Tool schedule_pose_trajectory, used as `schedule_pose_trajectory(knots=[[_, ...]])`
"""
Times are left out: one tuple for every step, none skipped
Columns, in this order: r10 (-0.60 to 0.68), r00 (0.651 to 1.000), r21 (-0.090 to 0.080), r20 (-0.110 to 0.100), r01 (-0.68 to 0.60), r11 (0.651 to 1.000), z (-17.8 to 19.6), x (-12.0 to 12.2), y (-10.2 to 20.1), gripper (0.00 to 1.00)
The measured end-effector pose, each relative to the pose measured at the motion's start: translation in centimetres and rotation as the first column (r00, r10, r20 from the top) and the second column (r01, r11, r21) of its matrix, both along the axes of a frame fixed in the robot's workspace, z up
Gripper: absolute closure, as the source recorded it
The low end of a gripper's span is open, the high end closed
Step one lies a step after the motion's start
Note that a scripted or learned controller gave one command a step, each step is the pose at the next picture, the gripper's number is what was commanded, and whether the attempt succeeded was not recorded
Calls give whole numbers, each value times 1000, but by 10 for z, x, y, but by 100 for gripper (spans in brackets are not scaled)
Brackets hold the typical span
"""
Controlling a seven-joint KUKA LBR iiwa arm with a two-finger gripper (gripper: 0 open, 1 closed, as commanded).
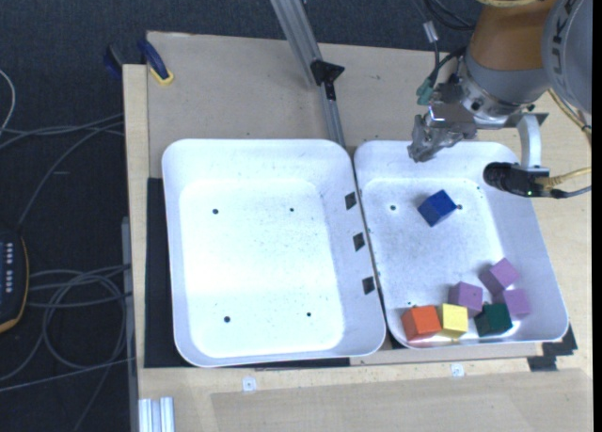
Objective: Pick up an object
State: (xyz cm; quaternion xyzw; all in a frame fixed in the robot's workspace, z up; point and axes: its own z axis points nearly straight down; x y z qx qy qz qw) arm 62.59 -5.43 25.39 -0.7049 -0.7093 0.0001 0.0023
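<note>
Blue cube (436, 206) lies alone in right bin (395, 261), near gripper (425, 146); claw state: cannot tell. You centre above cube, descend straight, avoid back wall.

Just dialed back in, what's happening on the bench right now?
The arm's gripper hangs over the far edge of the right bin, with nothing visible in it. A blue block lies alone just below it. Orange, yellow, green and purple blocks cluster in that bin's near corner.
</note>
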Motion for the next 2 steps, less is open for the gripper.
schedule_pose_trajectory(knots=[[1,1000,0,0,-1,1000,-12,-10,57,100],[1,1000,1,0,-1,1000,-14,-24,112,100]])
